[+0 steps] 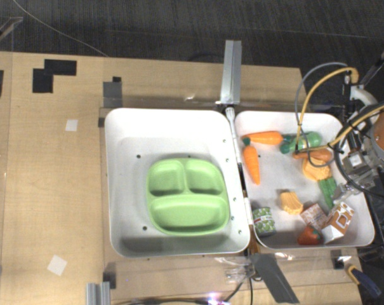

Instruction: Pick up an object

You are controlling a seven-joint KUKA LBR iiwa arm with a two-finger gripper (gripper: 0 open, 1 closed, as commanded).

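The right bin (363,237) holds several toy foods. Two orange carrots lie at its left, one lying flat (263,137) and one pointing down (251,164). A green vegetable (301,143) and an orange-yellow piece (318,168) sit near the top right. Lower down are a yellow chunk (291,201), a small green-labelled can (263,220), a brown packet (313,215), a white and brown carton (339,220) and a red piece (309,236). My gripper (349,184) hangs low over the bin's right side, beside a dark green piece (328,189) and just above the carton.
The left bin (122,170) holds a light green divided plate (188,196). A metal post (231,75) stands behind the wall between the bins. Yellow and black cables (318,88) loop over the right bin's far corner. The wooden bench (46,189) stretches to the left.
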